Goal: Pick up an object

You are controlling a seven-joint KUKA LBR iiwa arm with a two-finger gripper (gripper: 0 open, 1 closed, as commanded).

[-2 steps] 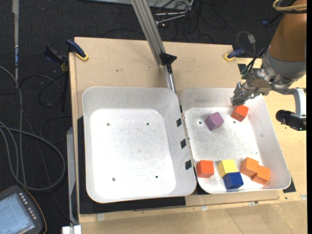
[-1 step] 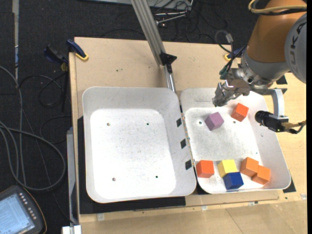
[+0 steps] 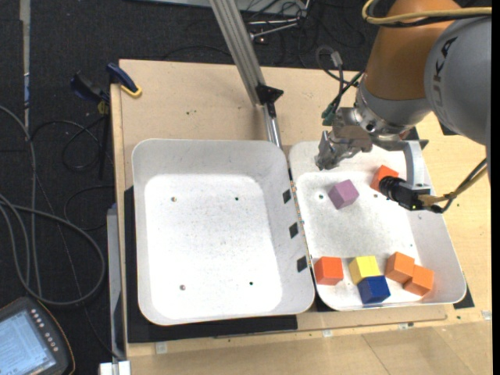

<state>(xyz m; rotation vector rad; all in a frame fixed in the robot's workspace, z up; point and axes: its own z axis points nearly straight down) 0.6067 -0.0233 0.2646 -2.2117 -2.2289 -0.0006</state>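
In the right bin [image 3: 437,233] lie several small blocks. A purple block [image 3: 343,194] sits in the far half. An orange block [image 3: 384,176] lies at the far right, partly behind a black fitting. Along the near edge are an orange block [image 3: 329,269], a yellow block [image 3: 363,267], a blue block [image 3: 374,289] and two more orange blocks [image 3: 410,273]. My gripper [image 3: 327,159] hangs over the bin's far left corner, just up and left of the purple block, with nothing seen in it.
The left bin [image 3: 148,209] stands beside the right one, their rims meeting at black clips [image 3: 295,229]. A metal pole [image 3: 238,41] slants in from the top. A blue and yellow clamp [image 3: 117,76] lies on the bench's far left corner.
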